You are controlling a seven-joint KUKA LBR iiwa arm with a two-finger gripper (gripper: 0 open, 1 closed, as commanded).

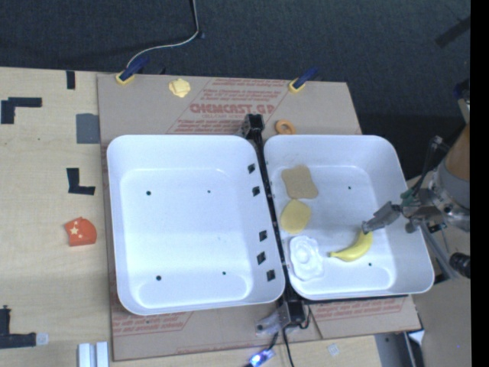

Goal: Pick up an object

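You are looking down on a pale wooden bench [46, 174] with a brown cardboard sheet [229, 105] laid over it, red lettering printed across its top part. Two shallow white bins sit side by side on that sheet: the left bin [183, 289] and the right bin [382, 155], joined along a dark clipped seam. Behind the bench the room falls away into dark carpet-like floor, with a white cable [179, 40] curving down to a blue and yellow clamp [130, 71] at the sheet's corner; a second clamp [303, 79] holds the other top corner.

In the right bin you have a banana [351, 251] near the front right, a white lump [304, 255] just left of it, a yellow round piece [296, 216] and a tan flat piece [298, 182] further back.

The gripper [380, 220] reaches in from the right, its dark tip just above the banana's upper end. You cannot tell from here whether it is released or clenched, nor whether it touches the banana.

On the bench lie a red block [81, 232], a small yellow lump [179, 88], and an orange ring [284, 128].
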